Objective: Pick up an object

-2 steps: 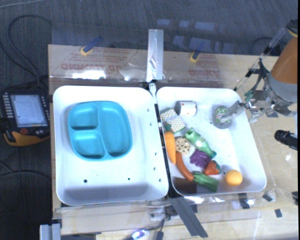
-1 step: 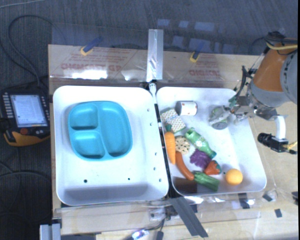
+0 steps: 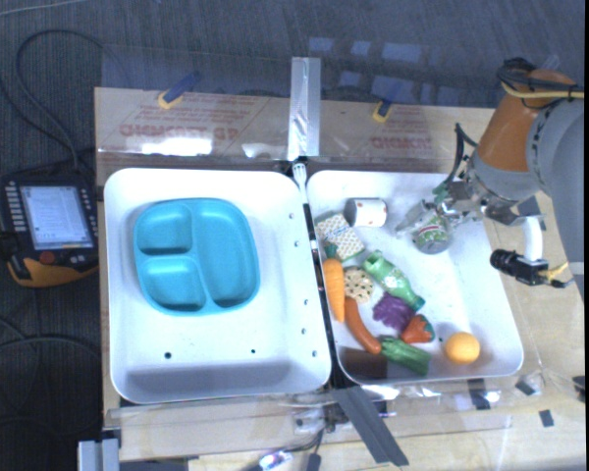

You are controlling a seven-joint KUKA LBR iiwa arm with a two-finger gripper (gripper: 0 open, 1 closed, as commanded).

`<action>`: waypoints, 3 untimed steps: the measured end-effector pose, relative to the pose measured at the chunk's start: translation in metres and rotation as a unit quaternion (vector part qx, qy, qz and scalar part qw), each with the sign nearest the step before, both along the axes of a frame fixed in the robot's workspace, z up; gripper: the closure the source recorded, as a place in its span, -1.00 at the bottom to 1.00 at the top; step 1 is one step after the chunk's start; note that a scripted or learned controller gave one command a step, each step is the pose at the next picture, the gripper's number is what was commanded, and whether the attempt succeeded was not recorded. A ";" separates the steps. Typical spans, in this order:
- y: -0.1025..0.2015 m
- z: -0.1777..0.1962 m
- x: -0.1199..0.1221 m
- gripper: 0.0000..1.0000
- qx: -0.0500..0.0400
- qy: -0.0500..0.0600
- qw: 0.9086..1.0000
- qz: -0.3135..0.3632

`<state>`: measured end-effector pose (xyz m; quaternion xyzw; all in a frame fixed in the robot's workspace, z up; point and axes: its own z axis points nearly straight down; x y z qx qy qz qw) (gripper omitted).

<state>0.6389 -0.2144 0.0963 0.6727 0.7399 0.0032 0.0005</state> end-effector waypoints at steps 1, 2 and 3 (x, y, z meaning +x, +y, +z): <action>0.017 0.010 0.024 -1.00 -0.003 0.003 0.993 -0.115; 0.011 -0.004 -0.020 -1.00 -0.001 -0.005 0.992 -0.127; 0.012 0.005 -0.020 1.00 -0.001 -0.004 0.992 -0.126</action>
